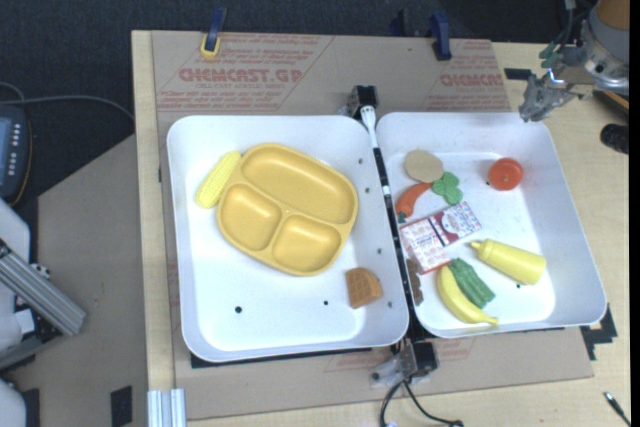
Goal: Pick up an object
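Observation:
My gripper hangs at the back right corner of the right bin, above its rim and away from the objects; nothing shows between its fingers. In that bin lie a red tomato, a tan cookie, a carrot with green leaves, a red-and-white packet, a yellow squeeze bottle, a green pickle and a banana. The left bin holds a yellow divided plate, a corn cob and a brown bread piece.
Both bins sit on a cardboard-covered bench held by two clamps at the back. The arm's wrist enters from the upper right. Grey hardware stands at the left edge.

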Robot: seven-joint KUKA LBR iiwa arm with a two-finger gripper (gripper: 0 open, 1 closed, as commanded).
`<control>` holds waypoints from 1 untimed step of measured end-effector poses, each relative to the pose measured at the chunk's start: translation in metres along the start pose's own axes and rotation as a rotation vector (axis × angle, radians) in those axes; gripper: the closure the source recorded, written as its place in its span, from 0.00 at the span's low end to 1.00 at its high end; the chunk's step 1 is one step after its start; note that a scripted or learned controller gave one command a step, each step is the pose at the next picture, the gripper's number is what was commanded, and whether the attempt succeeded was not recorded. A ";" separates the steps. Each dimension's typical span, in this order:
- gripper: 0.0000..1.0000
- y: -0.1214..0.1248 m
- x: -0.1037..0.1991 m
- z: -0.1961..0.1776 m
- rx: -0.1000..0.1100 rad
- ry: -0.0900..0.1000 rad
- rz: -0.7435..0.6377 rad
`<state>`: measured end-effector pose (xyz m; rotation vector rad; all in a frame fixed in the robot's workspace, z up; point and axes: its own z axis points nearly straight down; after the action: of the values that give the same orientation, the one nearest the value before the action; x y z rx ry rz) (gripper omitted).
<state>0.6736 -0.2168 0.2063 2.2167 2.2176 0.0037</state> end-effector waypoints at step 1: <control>1.00 0.001 -0.001 -0.021 0.000 0.000 0.000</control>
<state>0.6746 -0.2173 0.2271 2.2169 2.2179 0.0037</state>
